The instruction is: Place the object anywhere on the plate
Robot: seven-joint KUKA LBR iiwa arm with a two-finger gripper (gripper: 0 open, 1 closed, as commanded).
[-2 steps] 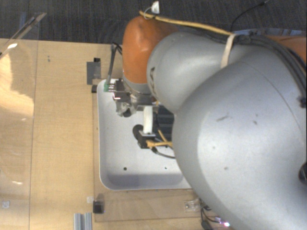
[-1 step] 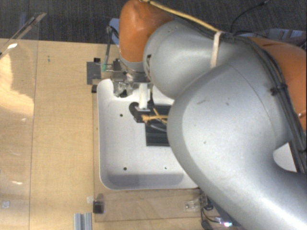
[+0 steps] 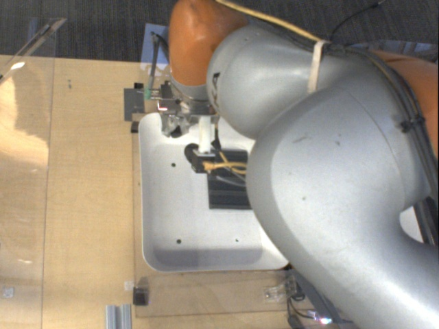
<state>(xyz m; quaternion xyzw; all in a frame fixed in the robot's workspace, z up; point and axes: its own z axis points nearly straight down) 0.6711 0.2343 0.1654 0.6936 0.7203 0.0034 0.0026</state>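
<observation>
Camera view: the arm covers the white bin; whether its fingers are parted cannot be told.

Grey arm reaching in from right — wrist angled down.

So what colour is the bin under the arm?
White, seen in the camera view: the bin.
</observation>
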